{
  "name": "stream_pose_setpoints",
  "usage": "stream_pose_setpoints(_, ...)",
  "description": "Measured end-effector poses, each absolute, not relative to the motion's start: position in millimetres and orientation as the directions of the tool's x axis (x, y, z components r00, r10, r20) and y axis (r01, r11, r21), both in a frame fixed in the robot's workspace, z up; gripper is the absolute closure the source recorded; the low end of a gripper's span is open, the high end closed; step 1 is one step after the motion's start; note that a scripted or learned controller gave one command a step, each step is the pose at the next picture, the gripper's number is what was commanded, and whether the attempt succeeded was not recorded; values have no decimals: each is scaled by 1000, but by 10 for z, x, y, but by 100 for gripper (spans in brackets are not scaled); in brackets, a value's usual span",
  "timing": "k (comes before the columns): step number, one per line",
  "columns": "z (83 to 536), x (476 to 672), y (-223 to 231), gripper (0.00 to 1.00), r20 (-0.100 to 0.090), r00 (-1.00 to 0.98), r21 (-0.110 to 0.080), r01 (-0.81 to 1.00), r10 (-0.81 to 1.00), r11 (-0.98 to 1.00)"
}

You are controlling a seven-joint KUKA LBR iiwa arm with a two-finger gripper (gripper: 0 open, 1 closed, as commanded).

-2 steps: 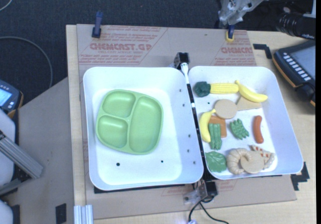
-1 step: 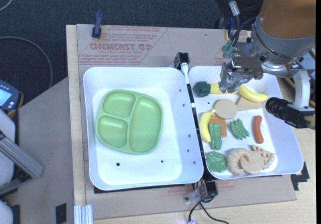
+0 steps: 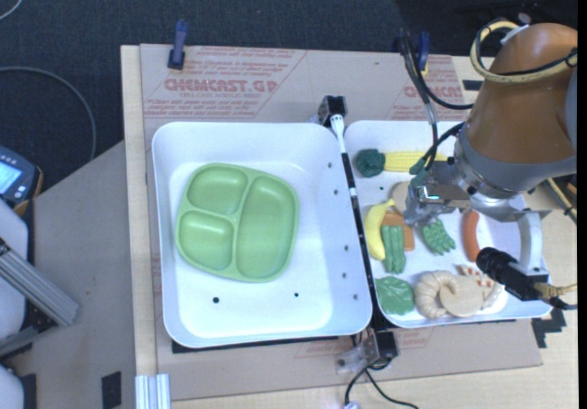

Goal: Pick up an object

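Over the right bin [image 3: 527,311] the gripper [image 3: 425,203] hangs among crowded toy food; its opening I cannot tell. Beside it, a banana [image 3: 374,229] and bean [image 3: 394,248] lie lengthwise, corn [image 3: 404,160] crosswise.

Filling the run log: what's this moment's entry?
gripper: low over right bin | below: toy foods | left bin: green plate

The grey arm with its broad orange band [image 3: 530,77] reaches in from the right side of the view, its wrist bent downward over the right-hand white bin [image 3: 514,308]. The metal two-finger gripper [image 3: 424,205] points down near the middle of that bin, low above its floor.
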State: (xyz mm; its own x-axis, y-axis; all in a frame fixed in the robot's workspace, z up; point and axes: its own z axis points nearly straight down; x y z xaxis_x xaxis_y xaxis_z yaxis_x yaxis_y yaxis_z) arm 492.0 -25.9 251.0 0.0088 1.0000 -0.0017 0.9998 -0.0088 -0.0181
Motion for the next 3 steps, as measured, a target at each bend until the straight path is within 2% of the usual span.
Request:
stream_pose_setpoints(1,2925,4793,306,100,1,-6,4,1000,1000,6)
stream_pose_setpoints(2,3457,4799,800,100,2,-7,7,1000,1000,7)
stream_pose_setpoints(3,2047,5167,572,100,-3,4,-15,1000,1000,-4)
